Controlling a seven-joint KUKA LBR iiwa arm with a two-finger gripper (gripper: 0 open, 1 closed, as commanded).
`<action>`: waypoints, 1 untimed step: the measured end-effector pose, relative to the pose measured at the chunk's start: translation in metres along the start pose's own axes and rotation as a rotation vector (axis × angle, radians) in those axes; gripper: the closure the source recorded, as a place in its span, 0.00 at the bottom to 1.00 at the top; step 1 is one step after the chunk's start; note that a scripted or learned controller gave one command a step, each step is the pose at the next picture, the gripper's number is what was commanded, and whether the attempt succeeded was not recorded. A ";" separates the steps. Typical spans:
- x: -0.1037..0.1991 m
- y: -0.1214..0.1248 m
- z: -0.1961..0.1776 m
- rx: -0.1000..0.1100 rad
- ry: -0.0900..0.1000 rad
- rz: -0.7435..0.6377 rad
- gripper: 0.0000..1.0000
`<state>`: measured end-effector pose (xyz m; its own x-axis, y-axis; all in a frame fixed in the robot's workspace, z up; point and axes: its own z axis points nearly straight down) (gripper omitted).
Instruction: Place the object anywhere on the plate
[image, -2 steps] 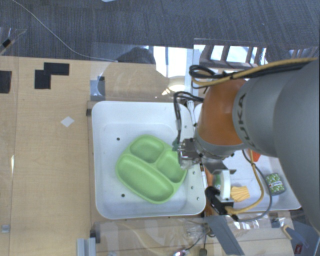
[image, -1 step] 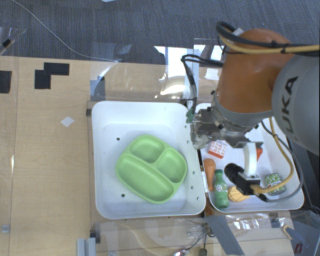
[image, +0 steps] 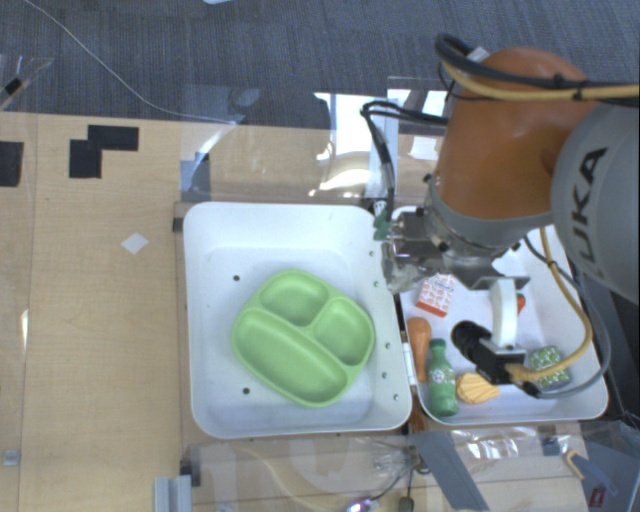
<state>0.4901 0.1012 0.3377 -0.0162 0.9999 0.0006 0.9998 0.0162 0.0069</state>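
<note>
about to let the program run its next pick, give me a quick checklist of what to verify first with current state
1. Green three-compartment plastic plate lies flat in the left white bin: ok.
2. Plate compartments free of objects: ok.
3. Objects available in the right white bin: orange carrot, green bottle, red-and-white packet: ok.
4. Gripper over the right bin's left edge: ok.
5. Something between the fingers: cannot tell.
6. Cables free of the bins: cannot tell.
</note>
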 end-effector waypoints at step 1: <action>-0.036 -0.002 -0.051 0.002 0.000 0.010 1.00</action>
<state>0.4882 0.0654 0.3888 -0.0064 1.0000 0.0007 1.0000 0.0064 0.0052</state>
